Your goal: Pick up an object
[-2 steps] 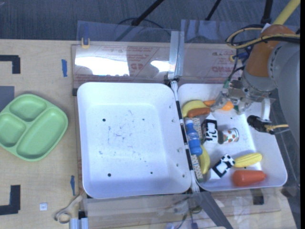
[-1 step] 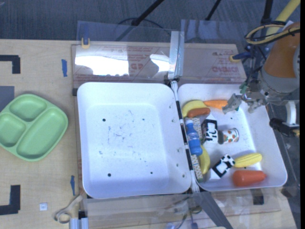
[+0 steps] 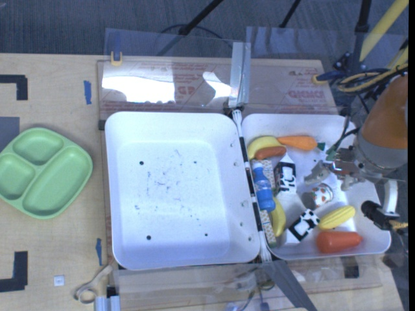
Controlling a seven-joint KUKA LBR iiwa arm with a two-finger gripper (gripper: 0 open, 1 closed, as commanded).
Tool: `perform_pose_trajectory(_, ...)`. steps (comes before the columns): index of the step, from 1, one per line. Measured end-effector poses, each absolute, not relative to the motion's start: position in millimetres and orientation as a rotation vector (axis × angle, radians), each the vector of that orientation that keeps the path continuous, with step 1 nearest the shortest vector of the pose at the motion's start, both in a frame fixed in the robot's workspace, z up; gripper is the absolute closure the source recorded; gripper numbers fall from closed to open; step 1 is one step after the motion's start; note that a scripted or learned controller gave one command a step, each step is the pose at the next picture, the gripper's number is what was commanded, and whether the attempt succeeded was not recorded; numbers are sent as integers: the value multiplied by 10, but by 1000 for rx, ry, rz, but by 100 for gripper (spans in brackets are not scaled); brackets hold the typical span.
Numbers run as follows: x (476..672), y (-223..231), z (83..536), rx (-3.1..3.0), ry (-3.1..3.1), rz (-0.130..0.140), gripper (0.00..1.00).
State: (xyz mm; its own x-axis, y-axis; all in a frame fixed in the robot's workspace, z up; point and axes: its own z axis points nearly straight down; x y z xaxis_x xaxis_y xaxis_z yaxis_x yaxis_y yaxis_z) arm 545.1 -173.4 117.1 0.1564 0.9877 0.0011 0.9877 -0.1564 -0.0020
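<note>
A pale wooden bench (image 3: 58,251) fills most of the view, seen from above at a slant, with dark grey carpet (image 3: 97,5) and black stand legs beyond its far edge. Two shallow white bins sit side by side on it: the left bin (image 3: 175,186), well to the left of the jaws, shows only faint scuffs and a few dark dots, while the right bin (image 3: 382,241) holds a cluster of small items. Clear plastic panels (image 3: 162,76) stand behind both bins. Far to the left of the jaws, a green divided plate (image 3: 42,172) rests on the wood near black tape marks. The grey arm with its orange band (image 3: 389,118) reaches in from the right, and the gripper (image 3: 334,167) hangs over the right bin; whether the jaws are wide or closed cannot be told. Behind the jaws lies an orange carrot (image 3: 298,142), beside a yellow banana (image 3: 259,144). To their left lies a blue bottle (image 3: 263,186). In front of them are a yellow corn cob (image 3: 337,216), a red-orange pepper (image 3: 338,240) and a black-and-white block (image 3: 303,224).
</note>
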Motion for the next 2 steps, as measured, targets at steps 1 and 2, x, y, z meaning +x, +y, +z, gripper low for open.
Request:
perform_pose_trajectory(1,5195,-1056,893,-2212,-2255,-3,0)
perform_pose_trajectory(2,5206,-1009,991,-2204,-2257,-11,100)
